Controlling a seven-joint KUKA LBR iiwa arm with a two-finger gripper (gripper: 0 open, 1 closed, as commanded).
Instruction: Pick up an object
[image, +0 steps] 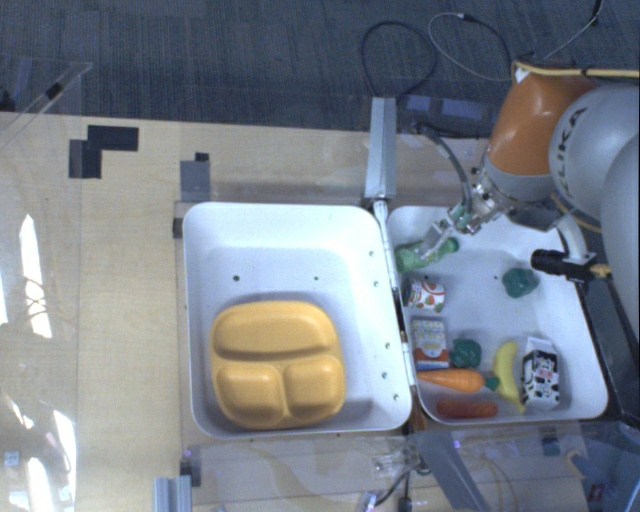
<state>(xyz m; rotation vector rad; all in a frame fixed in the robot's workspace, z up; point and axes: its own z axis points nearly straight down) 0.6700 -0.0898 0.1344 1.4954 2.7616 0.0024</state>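
Note:
My gripper (441, 240) reaches down into the far left corner of the right bin (590, 390), below the orange wrist band. Its tip sits right at a light green object (412, 258) that lies against the bin's left wall. Whether the green object is in its grasp cannot be made out. Other items lie in the same bin: a dark teal lump (519, 283), a small red-and-white piece (427, 293), a printed box (430, 338), a dark green piece (465, 352), a carrot (452, 380), a red sausage (466, 408), a banana (507, 372) and a cow-patterned carton (540, 372).
The left bin (270, 230) holds a yellow compartment tray (278, 362) in its near half. A metal divider post (381, 150) stands between the bins at the back. Cables loop behind the right bin. The grey arm covers the right bin's far right corner.

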